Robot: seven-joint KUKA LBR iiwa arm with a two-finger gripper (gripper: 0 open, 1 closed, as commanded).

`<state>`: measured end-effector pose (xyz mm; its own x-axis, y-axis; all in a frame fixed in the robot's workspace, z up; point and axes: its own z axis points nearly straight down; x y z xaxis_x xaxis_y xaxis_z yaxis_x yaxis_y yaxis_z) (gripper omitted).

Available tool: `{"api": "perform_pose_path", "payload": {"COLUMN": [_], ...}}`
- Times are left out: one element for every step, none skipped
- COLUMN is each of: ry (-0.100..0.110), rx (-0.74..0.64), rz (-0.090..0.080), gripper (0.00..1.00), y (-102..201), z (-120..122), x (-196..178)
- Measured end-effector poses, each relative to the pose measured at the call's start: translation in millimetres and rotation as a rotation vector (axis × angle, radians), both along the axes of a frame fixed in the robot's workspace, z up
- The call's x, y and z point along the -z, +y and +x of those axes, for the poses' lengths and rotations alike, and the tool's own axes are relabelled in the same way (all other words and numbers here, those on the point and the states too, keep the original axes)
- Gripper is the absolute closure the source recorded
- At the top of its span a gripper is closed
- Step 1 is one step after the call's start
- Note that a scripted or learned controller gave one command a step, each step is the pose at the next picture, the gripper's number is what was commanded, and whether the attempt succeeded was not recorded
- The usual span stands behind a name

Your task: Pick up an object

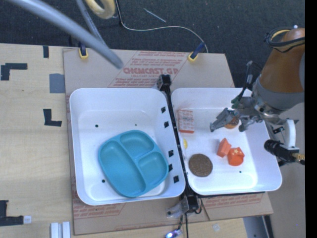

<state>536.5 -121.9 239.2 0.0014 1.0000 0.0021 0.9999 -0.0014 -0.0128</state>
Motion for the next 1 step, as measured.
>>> {"api": "perform_pose_path", "payload": {"ry": [-0.011], "rx": [-0.003], "rz": [-0.002], "gripper": [0.00], "y": [0.2], "z": [2.3], "x": [-5.7]}}
